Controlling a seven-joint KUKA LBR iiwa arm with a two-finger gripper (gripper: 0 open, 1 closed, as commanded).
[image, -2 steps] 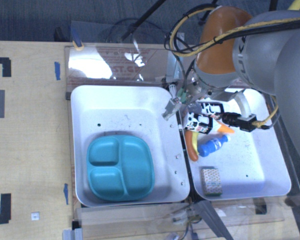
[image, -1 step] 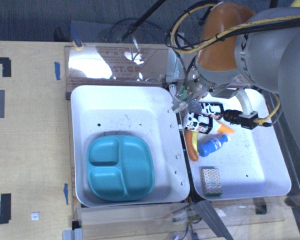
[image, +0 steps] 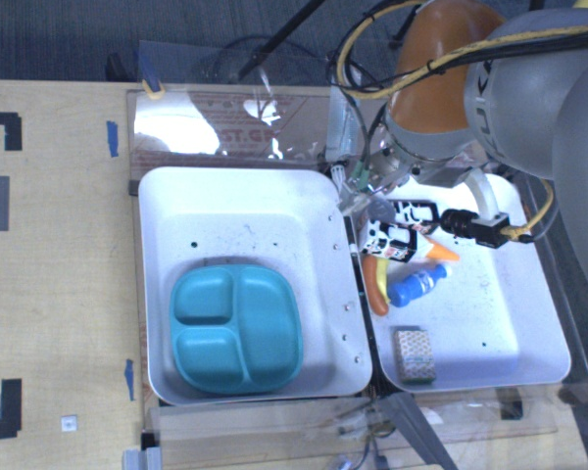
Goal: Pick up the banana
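**Banana lies just below the tool, along the bin wall**

The tool (image: 392, 237), a black and white block at the end of the grey arm, hangs over the upper left part of the right bin (image: 529, 360), near the centre of the frame. It cannot be told whether the tool is wide or narrow, and nothing can be seen held in it.

The thing that most likely is the banana (image: 375, 286) is a long, slightly bent, orange-yellow piece. It lies directly under the tool in the frame, just beside the left wall of the right bin. Its long axis runs nearly from top to bottom of the frame, parallel to that wall. Its upper end comes up to the lower edge of the tool. Whether the two are touching or the tool is only above it, the picture does not decide.

A blue bottle (image: 417, 285) lies just to the right of the banana, very near or touching, and a small orange piece (image: 443, 254) is above the bottle. So the judgement is that the tool must go a little toward the bottom of the frame and close across the short width of the banana. The wall on one side and the bottle on the other leave little room.
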